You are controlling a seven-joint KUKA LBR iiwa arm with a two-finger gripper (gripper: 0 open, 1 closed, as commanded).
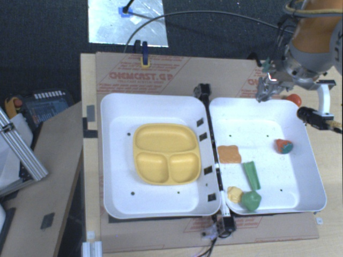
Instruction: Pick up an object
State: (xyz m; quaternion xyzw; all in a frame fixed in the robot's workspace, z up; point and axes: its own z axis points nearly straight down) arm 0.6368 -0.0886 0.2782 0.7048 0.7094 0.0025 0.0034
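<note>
The counter point(161, 68) lay brown under 2 white bins set side by side. The left bin point(115, 143) held a yellow divided plate point(163, 153). In the right bin point(305, 181) lay an orange slab point(229, 154), a green stick point(251, 174), a green lump point(250, 200) touching a yellow piece point(234, 193), and, well apart toward the right wall, a small orange-and-teal piece point(283, 145). My hand point(263, 95) hung over the right bin's far rim, holding nothing I could see; how far it stood open I could not tell.
</note>
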